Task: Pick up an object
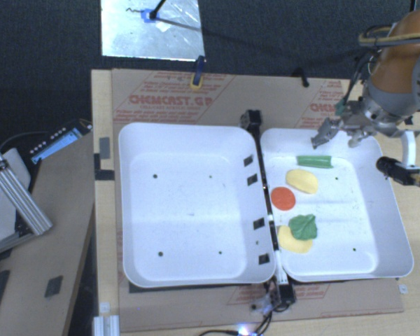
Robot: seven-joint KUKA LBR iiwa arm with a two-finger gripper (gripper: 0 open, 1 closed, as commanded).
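While the arm (406, 54) reaches in from the right, its gripper (339, 135) hangs over the far edge of the right bin (385, 257), just beyond the objects. Two grey fingers (323, 136) point down and splay apart, one toward the left and one toward the right, with open space between them; nothing sits between them, so the gripper is spread and has hold of nothing.

Five small objects lie in the left half of the right bin, in a loose row running from far to near. Farthest is a green stick (314, 161), lying flat and crosswise, just below the gripper and apart from it. Next comes a yellow lump (302, 181), then an orange disc (283, 199) just beside it, nearer the divider. Closer to the camera a green leafy piece (304, 226) lies partly on top of a second yellow piece (291, 240), the two touching.

The left bin (147, 271) sits beside the right one, the two joined along a black hinge strip (262, 187) with several clips. Both bins rest on a cardboard sheet (175, 96) printed in red letters, which lies on the table (56, 215). A yellow and blue clamp (197, 75) holds the sheet's far edge. Beyond it a shiny metal plate (150, 19) lies on dark carpet. At the left an aluminium frame (14, 194) leans across the table's edge.
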